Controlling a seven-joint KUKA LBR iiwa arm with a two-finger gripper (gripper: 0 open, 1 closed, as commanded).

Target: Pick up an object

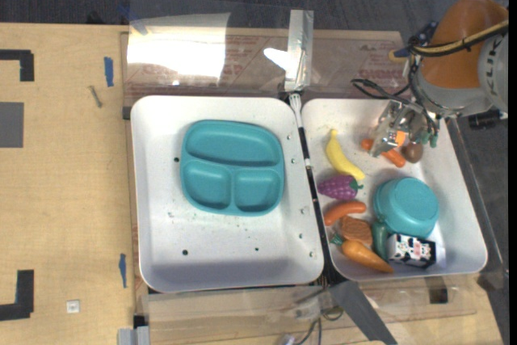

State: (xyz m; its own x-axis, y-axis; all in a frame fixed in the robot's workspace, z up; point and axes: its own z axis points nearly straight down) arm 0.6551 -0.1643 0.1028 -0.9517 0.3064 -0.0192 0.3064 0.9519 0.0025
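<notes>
Faintly, unreadable print on black-and-white carton (414,251), gripper (400,133) over orange toy (391,153)

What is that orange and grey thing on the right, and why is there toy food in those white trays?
That is a robot arm. A camera above the bench looks down on it at a slant. At the arm's end is a pincer, its grabbing part, reaching into the right bin. Its job is to pick something up. That bin holds toy food: a banana, purple grapes, a carrot, plus a teal bowl and a small carton. A small orange piece lies right by the pincer, but I cannot tell whether it is gripped. The left bin holds a teal divided plate.
</notes>
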